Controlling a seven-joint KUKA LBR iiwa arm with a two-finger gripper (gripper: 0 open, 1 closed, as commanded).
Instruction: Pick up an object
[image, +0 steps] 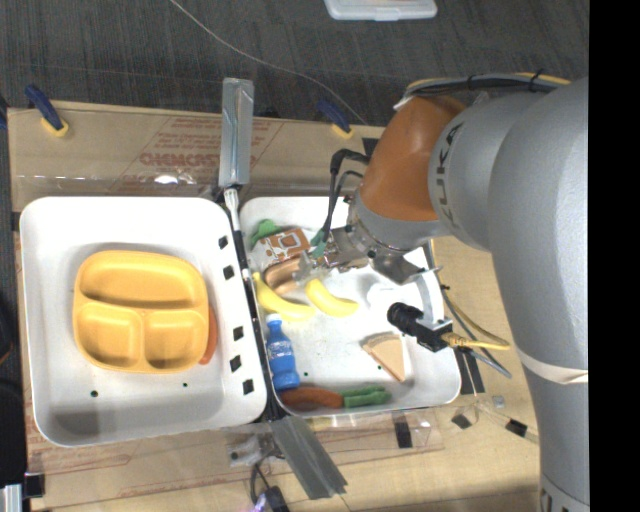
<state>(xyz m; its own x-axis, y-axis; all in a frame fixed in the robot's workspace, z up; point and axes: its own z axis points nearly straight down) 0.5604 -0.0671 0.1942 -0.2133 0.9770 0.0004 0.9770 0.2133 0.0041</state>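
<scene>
The right bin (440, 378) holds several toy foods. Two yellow bananas (328, 298) lie near its middle, with a brown hot-dog-like piece (281, 272) just left of them. A small blue bottle (281, 353) stands by the left wall, and a carrot with a green top (334, 398) lies along the front edge. A tan sandwich wedge (387, 354) rests at the right. My gripper (322, 256) hangs low over the back middle of this bin, right above the bananas and the brown piece; the wrist covers its tips.
In the left bin (45, 300) sits a yellow divided tray (140, 308). A green-and-brown item (275, 236) lies at the back left of the right bin. A metal divider bar (236, 130) runs between the bins. The arm's bulk covers the right side.
</scene>
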